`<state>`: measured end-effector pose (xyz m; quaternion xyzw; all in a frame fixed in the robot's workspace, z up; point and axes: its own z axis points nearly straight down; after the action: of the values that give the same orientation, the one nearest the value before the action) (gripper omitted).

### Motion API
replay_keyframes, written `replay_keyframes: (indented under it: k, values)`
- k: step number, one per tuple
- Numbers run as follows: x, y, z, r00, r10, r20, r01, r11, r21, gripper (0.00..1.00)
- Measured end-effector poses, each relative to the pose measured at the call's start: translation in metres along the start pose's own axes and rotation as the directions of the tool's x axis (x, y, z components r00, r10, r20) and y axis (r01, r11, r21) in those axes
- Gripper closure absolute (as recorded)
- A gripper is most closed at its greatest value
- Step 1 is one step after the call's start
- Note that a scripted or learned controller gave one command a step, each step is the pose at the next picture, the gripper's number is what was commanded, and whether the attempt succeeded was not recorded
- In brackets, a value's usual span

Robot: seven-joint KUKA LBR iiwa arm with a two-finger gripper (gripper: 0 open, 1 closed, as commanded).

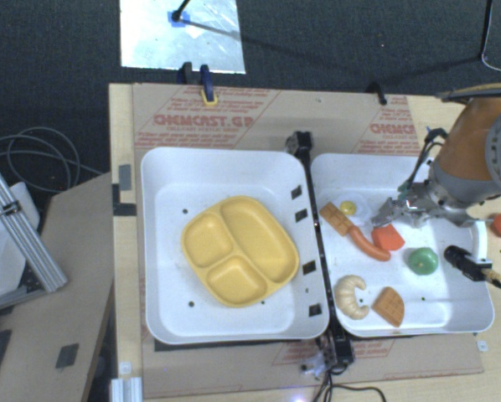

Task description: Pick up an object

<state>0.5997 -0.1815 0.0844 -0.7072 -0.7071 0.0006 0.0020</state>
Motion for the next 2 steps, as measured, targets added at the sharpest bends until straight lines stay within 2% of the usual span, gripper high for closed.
replay_keyframes:
  k: [1,2]
  values:
    - [0.071,-0.052,0.001,1.0,-0.007,-0.002,0.007,1.0,0.0,0.0]
    - [0.024,0.009,-0.001,1.0,-0.003,0.006,0.003,1.0,-0.012,0.0]
